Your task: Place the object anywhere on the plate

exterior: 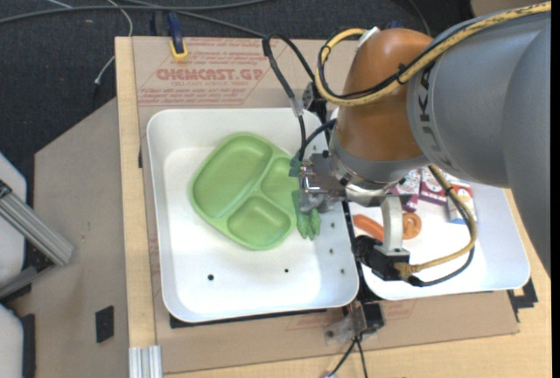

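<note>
Overall, the arm (pixel 477 96) takes up the most room. Its grey body enters from the view's right, and its orange band (pixel 385 96) lies over the inner edges of both bins.

Next in size is the bench (pixel 210 74), which is covered with printed cardboard and carries both bins. The white bin on the view's left (pixel 227 284) holds the green plate (pixel 236 184). The plate has three compartments and lies flat in the upper half of that bin, close to the bin's right wall. The white bin on the view's right (pixel 490 258) is largely hidden by the arm. Visible in it are a purple packet (pixel 435 185), an orange piece (pixel 371 227) and a small round orange-and-white item (pixel 409 224). All three are bunched together near the bin's left wall.

The gripper (pixel 308 197) is above the plate's right rim. A small dark green object (pixel 309 226) sits directly under the gripper tip. It stands upright and overlaps the plate's right edge where the rim meets the bin floor.

Gripper state: cannot be determined. The wrist hardware hides the tip, so the view does not show whether the gripper is clamped on the dark green object or released from it. The view also does not show whether the object rests on the plate rim or on the bin floor just beside it.
</note>
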Controlling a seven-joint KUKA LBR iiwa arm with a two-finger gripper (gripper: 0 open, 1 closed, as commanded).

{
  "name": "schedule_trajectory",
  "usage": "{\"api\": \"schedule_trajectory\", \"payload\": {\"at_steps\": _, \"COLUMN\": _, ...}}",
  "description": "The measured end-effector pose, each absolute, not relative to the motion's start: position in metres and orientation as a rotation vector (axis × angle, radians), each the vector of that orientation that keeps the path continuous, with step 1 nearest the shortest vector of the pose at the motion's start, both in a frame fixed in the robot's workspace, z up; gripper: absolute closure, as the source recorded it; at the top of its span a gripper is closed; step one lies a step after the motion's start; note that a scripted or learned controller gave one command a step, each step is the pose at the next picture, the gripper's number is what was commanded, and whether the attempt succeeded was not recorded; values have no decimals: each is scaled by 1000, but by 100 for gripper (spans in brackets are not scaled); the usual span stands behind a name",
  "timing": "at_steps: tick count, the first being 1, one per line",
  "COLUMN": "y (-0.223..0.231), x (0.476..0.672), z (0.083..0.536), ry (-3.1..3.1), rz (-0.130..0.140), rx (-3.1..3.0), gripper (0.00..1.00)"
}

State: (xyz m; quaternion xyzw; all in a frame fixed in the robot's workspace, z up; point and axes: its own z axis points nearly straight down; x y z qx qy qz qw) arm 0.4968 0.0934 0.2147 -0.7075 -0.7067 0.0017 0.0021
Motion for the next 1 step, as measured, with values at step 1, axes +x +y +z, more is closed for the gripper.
{"api": "schedule_trajectory", "payload": {"at_steps": 1, "y": 94, "x": 497, "z": 215, "ry": -2218, "rz": 3, "rx": -2220, "gripper": 0}}
